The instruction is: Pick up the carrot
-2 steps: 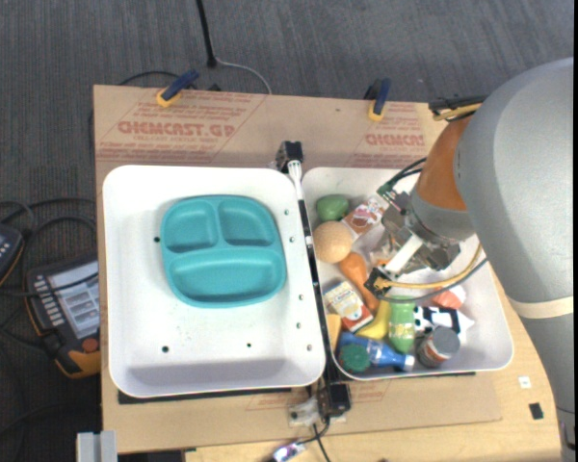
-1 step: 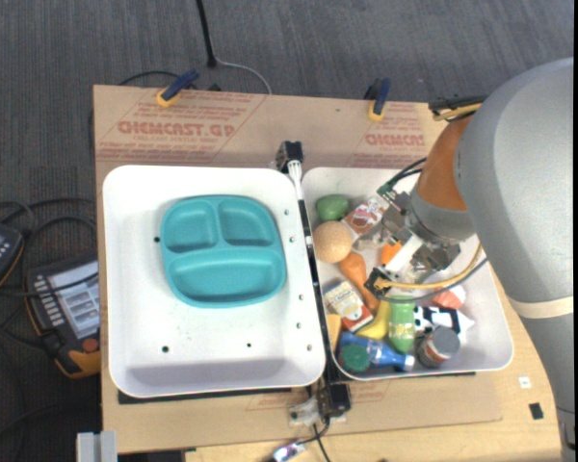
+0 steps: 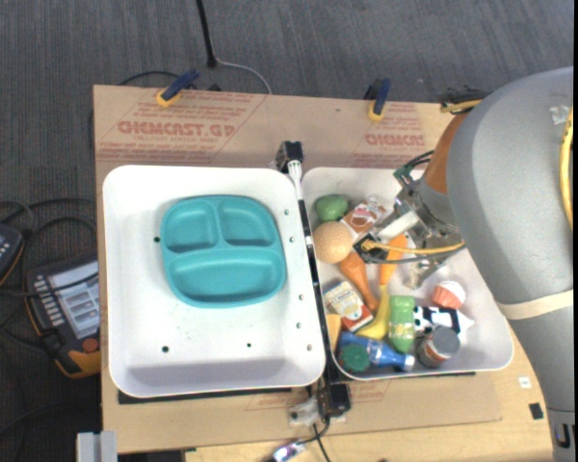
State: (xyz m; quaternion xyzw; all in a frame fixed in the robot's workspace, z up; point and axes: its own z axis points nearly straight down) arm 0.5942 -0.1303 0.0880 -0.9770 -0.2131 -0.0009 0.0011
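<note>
two white bins sit side by side on the counter: the left bin carries a teal divided plate, and the right bin is crowded with toy food. the hand is down in the upper middle of the right bin, below the grey arm that comes in from the right. whether the hand is open or closed, i cannot tell; cables and metal parts crowd that spot, and nothing can be seen gripped.

there are two orange, carrot-like shapes. one carrot lies at a slant just below a tan egg-like ball, near the bin's left wall. a second orange piece stands just beside the hand, partly hidden by it. which of the two is meant is hard to say.

the risks, as i judge them: the clutter. the ball touches the slanted carrot's top, a small packet lies against its lower side, and a green bottle-like toy stands near. a closing grip could catch a neighbour instead, or push the carrot sideways against the wall. the carrot tapers, so a grip near the thin end could slip off. a green round toy sits higher up, out of the way.
</note>
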